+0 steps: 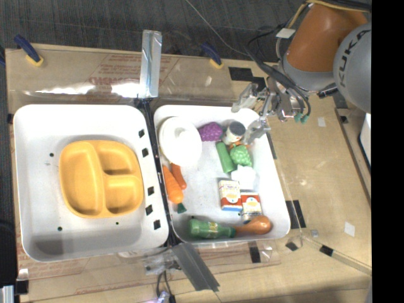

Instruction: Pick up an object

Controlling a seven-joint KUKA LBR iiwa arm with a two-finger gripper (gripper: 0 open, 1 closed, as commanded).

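Camera view looks down on the bench (328, 188) with two white bins next to each other. Left bin (31, 169) has a yellow divided tray (101, 177) sitting in the middle of it.

Right bin (281, 197) is where all the clutter is. Going roughly from the far end: a white round lid or dish (180, 141) at the far-left corner, a purple bunch of grapes (211, 131) just beside it, then a small jar with a dark top (235, 131). Below those there's a green stick-shaped thing (225, 158) lying next to a bumpy green vegetable (240, 155), pretty much touching. An orange carrot (172, 185) lies along the left wall. Toward the middle there are two small boxes with red and orange labels (240, 199), side by side. Along the near wall a green bottle (205, 228) lies on its side, with a brown-orange rounded piece (255, 225) at its right end.

End effector (259, 115) is over the far-right corner of the right bin, close to the jar and the bumpy green vegetable. Honestly can't tell if it's open or closed, too much metal and cable tangled there. I don't see anything held in it.
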